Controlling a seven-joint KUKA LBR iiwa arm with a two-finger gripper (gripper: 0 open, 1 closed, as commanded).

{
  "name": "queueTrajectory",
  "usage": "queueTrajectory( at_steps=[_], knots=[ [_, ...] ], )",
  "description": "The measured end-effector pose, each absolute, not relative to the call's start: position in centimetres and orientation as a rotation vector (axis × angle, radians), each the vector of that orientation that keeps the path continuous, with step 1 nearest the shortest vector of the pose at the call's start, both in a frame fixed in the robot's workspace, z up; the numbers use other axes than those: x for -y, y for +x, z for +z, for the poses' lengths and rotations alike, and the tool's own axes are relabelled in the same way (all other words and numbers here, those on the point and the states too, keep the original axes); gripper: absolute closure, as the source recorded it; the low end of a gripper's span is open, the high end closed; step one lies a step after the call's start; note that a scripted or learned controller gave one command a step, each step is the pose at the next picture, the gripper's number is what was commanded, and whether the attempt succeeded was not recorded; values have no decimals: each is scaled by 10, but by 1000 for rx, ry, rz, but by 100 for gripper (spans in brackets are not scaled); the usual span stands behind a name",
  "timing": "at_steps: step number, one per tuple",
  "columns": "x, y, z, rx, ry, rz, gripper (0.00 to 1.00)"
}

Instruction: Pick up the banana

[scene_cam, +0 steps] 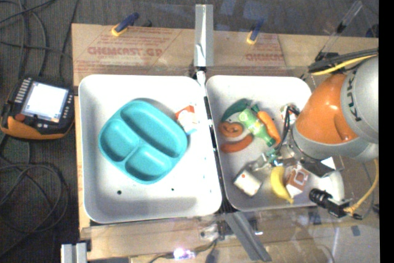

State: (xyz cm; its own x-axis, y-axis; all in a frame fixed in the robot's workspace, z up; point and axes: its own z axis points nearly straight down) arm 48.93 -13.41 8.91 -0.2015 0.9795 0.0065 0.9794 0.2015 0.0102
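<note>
The arm (345,111) reaches in from the bench's right edge, its orange band bulking over the right bin's right side. The wrist bends down toward that bin's front, with the gripper (284,164) low near the front right corner.

yellow banana (280,185), curved, right bin's front

Gripper (278,160) low in right bin (308,88), just above banana (280,185); teal tray (144,140) in left bin (92,132).
</note>
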Motion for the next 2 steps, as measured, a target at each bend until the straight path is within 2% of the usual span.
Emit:
queueTrajectory(
  at_steps=[1, 2],
  knots=[
    [136, 489, 88, -2428, 1984, 14, 0],
    [177, 489, 88, -2487, 1907, 11, 0]
  ],
)
